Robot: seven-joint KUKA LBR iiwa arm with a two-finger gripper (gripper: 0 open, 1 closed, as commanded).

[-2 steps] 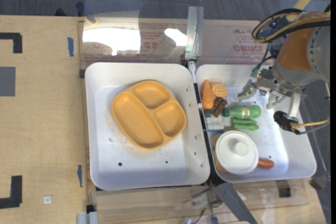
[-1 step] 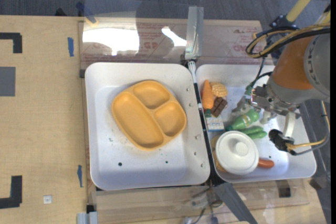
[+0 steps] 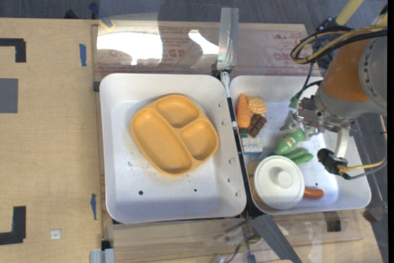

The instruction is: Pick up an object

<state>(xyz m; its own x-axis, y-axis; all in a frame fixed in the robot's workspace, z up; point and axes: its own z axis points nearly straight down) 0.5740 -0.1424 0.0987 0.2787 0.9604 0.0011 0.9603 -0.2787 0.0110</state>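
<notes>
The arm hangs over the right-hand bin (image 3: 354,194), its tool (image 3: 303,127) down among the toys at about the bin's three o'clock side, right above a green vegetable (image 3: 290,145). Whether the tool is spread or pinching anything I cannot tell from here; the wrist hides it. To my eye this is the reaching step, with nothing lifted yet. The green vegetable looks the likeliest target, lying near the bin's centre, just beside the tool.

The next move probably calls for a straight drop onto it and a firm close, since it is small, rounded and apt to slide.

Crowding is the trouble. A white lidded bowl (image 3: 280,180) sits at six o'clock from the vegetable, nearly touching it. A small red piece (image 3: 313,193) lies by the bowl's four o'clock edge. Towards nine o'clock are a carrot (image 3: 244,111), a corn piece (image 3: 257,107), a brown block (image 3: 257,125) and a small carton (image 3: 251,144). A black cable (image 3: 335,163) dangles from the wrist over the bin. The left bin (image 3: 114,194) holds an orange divided plate (image 3: 175,133), well apart.
</notes>
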